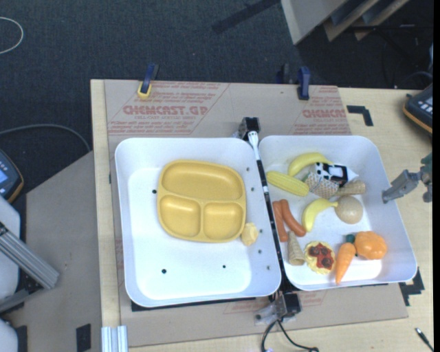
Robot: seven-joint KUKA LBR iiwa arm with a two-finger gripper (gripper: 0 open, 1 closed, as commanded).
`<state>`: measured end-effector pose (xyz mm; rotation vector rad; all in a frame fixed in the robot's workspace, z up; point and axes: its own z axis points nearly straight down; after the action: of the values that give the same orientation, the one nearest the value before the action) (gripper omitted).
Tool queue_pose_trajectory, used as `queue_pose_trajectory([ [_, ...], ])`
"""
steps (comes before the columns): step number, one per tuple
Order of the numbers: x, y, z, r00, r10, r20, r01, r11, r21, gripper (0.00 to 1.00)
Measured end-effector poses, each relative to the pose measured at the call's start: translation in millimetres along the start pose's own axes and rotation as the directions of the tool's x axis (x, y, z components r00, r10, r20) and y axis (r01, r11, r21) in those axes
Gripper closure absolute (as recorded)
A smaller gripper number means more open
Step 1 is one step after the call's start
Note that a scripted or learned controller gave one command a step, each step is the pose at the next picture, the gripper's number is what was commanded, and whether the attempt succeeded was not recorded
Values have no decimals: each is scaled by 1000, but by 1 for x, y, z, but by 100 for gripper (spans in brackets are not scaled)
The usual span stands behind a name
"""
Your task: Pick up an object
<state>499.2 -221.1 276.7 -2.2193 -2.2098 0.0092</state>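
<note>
Red "CHEMCAST GP" lettering (165,110) marks the bench paper at twelve o'clock. The gripper (404,185) hovers at the right bin's (392,213) three o'clock rim, fingers spread, grasping nothing. The carrot (344,260) lies at five o'clock.

Dark carpet floor (69,41) surrounds the pale wooden counter (110,206); what may be a cardboard box (337,17) sits beyond.
</note>
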Motion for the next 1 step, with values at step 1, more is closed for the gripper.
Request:
queue_pose_trajectory([
  [1,1,2,-6,1000,-4,4,4,1000,-12,0],
])
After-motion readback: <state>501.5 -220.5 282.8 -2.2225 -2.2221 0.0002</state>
